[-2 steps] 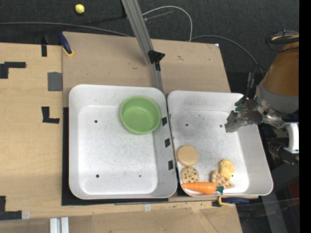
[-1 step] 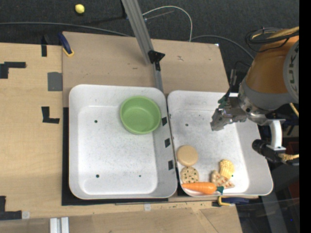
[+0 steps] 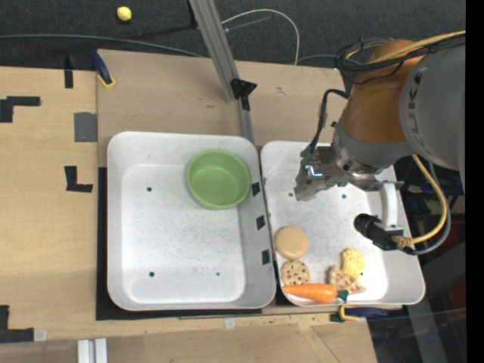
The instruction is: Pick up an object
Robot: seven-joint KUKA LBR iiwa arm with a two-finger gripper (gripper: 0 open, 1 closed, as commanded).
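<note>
**Arm over the right bin, toy food bunched at its near end**

The gripper point(image 3: 308, 181) hangs over bare floor in the upper half of the right bin point(image 3: 393, 290), toward that bin's 10 o'clock corner. Whether the jaws are spread or pressed together I cannot tell from this slant; nothing shows between them.

The likely targets lie at the bin's 6 o'clock end, well apart from the gripper. A round tan bun point(image 3: 291, 242) sits nearest, with a speckled cookie point(image 3: 294, 270) just beside it at 6 o'clock. An orange carrot point(image 3: 311, 293) lies along the near wall, and a yellow corn piece point(image 3: 352, 262) sits at 3 o'clock of the cookie, with a smaller pale bit touching it below.

These look like small play-food pieces, so I judge them light, stiff and rather smooth, likely to skid or pop out under an off-centre pinch. The bun seems the easiest take: it stands a little clear of the others, and closing across its middle should hold. The carrot is best gripped across its narrow width, though the wall crowds it.

In the left bin point(image 3: 121, 225) a green bowl point(image 3: 218, 178) rests at about 1 o'clock; its thin rim would be the place to grasp.
</note>
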